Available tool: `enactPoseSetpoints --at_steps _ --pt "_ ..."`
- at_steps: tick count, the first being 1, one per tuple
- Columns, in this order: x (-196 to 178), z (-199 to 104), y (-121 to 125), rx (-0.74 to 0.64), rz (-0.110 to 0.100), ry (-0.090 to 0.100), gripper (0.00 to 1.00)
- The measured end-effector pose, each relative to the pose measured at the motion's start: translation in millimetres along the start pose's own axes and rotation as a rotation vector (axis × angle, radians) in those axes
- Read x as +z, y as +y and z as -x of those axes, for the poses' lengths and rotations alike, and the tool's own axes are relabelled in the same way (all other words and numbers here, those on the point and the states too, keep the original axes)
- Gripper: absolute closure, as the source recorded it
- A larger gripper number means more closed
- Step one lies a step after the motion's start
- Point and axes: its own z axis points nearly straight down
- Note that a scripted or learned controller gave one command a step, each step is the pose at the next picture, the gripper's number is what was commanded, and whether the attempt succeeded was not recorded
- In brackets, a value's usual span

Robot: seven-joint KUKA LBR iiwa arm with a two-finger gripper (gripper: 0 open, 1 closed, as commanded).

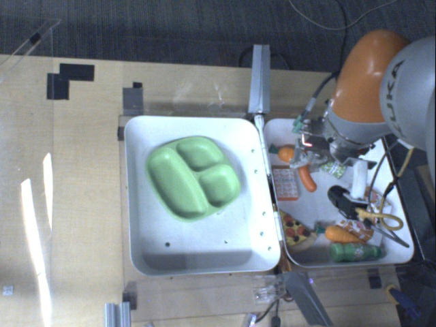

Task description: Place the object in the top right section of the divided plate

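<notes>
A green divided plate (167,191) lies in the left white bin (197,254); it has one long section on the left and two smaller ones on the right, and nothing lies in them. My gripper (308,161) hangs low over the upper left part of the right bin (394,182). A small orange-red sausage-shaped piece (308,180) lies just below the gripper, and whether they touch is unclear. An orange piece (285,154) sits just left of the gripper.
The right bin also holds a pink card (286,184) by its left wall, a pizza slice (297,231), a carrot (340,235) and a green bottle (355,252) along the front. A metal divider (259,80) stands between the bins.
</notes>
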Motion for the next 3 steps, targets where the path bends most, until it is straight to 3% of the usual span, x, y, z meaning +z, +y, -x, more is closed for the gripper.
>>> enactPoseSetpoints --at_steps 1,2,3 --pt "19.4 -56.2 37.2 -0.121 0.001 0.002 1.00" --pt "48.1 -40.1 28.3 -0.136 -0.001 0.001 1.00" --pt "4.5 -51.8 74.5 -0.147 0.003 0.001 1.00"
